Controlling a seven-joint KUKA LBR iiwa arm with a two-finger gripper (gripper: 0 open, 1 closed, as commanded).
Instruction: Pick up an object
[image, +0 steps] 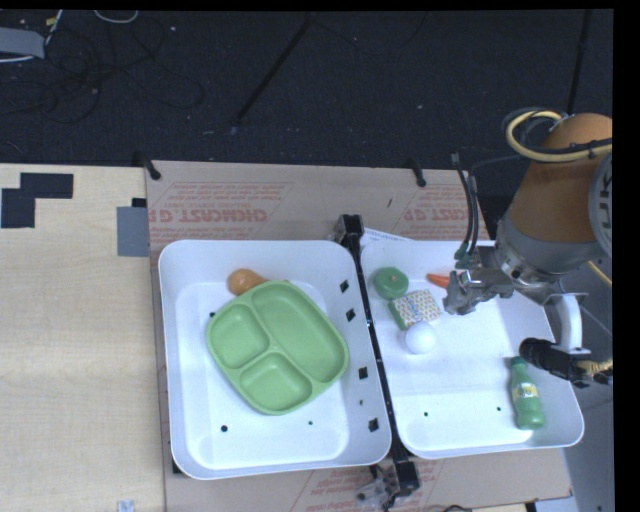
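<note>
The arm is reaching in from the right, its gripper (462, 297) hanging over the upper part of the right bin (470, 420); whether the pincer is spread or pressed together cannot be told from this view, and nothing is showing between its fingers. Several candidate objects are lying in the right bin. A round green lid-like piece (391, 282) is sitting near the bin's upper left corner, with a speckled, patterned block (414, 307) just below it and a white ball (420, 339) touching or just beside that block. A small orange piece (438, 279), carrot-like, is lying just left of the gripper. A green bottle (526, 394) with a yellow label is lying near the bin's right wall, well apart from the others. In the left bin (200, 440), a green three-compartment tray (276, 345) is resting at a tilt, with an orange ball (244, 281) tucked at its upper left edge. Both bins are sitting on brown cardboard (260, 205) over a pale wooden bench (70, 360); a dark floor with cables is lying beyond.
</note>
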